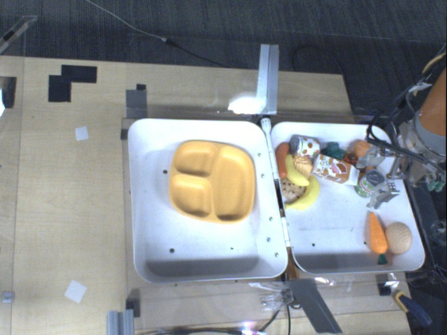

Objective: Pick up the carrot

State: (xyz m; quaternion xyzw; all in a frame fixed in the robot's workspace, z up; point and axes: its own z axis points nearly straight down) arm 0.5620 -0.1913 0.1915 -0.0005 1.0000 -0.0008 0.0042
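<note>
The carrot (377, 233) is orange with a small green stub at its near end. It lies lengthwise near the front right corner of the right bin (335, 225), touching a brown round object (399, 237) on its right. My gripper (381, 181) hangs over the right side of that bin, a short way behind the carrot and apart from it. It looks open, with its fingers spread around a small green-and-white can (367, 183). Nothing is lifted.
Toy food is piled at the back of the right bin: a banana (304, 191), a tin (305, 146), a printed box (332, 167) and a red sausage (281, 158). A yellow divided plate (213, 180) lies in the left bin (143, 208).
</note>
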